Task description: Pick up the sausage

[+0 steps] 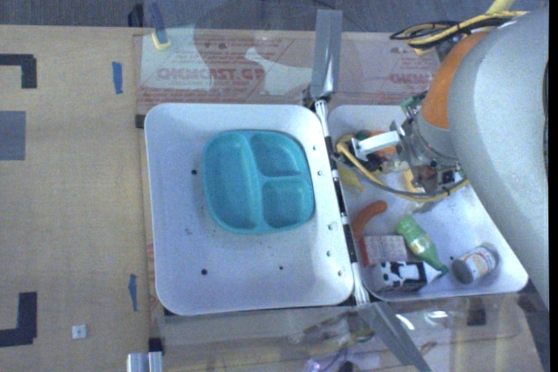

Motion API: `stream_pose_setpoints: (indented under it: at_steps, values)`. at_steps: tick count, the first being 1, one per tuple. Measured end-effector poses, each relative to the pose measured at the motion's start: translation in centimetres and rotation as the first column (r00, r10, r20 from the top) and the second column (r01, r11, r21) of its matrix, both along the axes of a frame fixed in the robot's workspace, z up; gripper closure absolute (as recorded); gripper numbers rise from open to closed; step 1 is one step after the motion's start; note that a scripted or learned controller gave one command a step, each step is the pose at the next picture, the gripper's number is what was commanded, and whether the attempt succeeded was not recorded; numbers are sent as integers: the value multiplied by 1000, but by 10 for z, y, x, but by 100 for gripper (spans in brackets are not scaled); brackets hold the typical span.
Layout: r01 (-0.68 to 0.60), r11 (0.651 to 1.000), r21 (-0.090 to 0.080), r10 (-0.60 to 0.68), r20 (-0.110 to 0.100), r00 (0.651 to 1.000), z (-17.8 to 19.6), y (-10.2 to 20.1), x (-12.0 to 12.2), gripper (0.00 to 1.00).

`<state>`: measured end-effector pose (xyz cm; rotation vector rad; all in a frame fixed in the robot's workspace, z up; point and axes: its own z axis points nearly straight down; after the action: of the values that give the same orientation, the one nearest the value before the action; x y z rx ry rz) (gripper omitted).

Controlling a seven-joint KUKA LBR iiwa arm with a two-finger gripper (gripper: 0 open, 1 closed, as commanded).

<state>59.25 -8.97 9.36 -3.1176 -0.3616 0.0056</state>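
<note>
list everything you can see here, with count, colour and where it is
bins: 2, white, side by side on the bench
divided plate: 1, teal, three compartments, in the left bin
sausage: 1, orange-red, right bin, near its middle
bottle: 1, green, right bin, right of the sausage
can: 1, grey, right bin, near corner
carton: 1, black and white, right bin, near edge
box: 1, reddish, beside the carton
arm: 1, grey with orange band, over the right bin
gripper: 1, above the right bin's far half
</note>
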Motion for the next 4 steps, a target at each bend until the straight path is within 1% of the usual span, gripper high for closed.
stream_pose_setpoints:
  at_steps: [1, 2, 3, 4]
  values:
    - [9, 1000, -1, -9, 5, 1000, 91, 52, 55, 0]
    - [28, 1000, -1, -28, -2, 1000, 90, 34, -13, 0]
    - [-20, 1000, 0, 20, 0, 1000, 32, -20, -86, 0]
    - [1, 1000, -7, -1, 17, 1000, -3, -6, -41, 0]
